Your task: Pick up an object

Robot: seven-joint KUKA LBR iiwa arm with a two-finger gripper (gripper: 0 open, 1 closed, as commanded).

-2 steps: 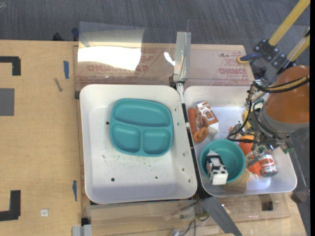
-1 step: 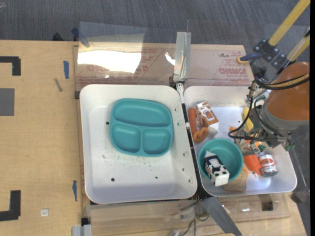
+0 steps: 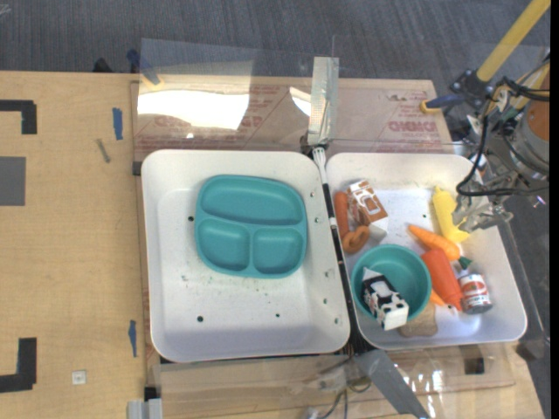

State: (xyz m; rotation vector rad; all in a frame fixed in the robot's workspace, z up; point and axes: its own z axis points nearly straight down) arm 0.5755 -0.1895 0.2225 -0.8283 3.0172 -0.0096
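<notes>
The right bin [image 3: 511,314] holds several toy items. A yellow piece [image 3: 444,209] lies by two orange carrots [image 3: 434,239], and a small red-labelled can [image 3: 473,292] sits near the bin's right corner. A teal bowl [image 3: 420,271] holds a black-and-white cow toy [image 3: 384,302]. A brown-and-white box [image 3: 367,202], a brown ring [image 3: 355,236] and a reddish sausage [image 3: 340,209] lie at the bin's left side. My gripper [image 3: 482,216] hangs over the bin's right part, just right of the yellow piece and above the can, with nothing visibly held.
The left bin [image 3: 170,321] carries a teal divided plate [image 3: 251,225]. A clear upright divider [image 3: 321,103] stands behind the bins. Cables and a yellow pole [image 3: 520,29] crowd the upper right near the arm [image 3: 533,138]. A beige block [image 3: 422,325] rests beside the bowl.
</notes>
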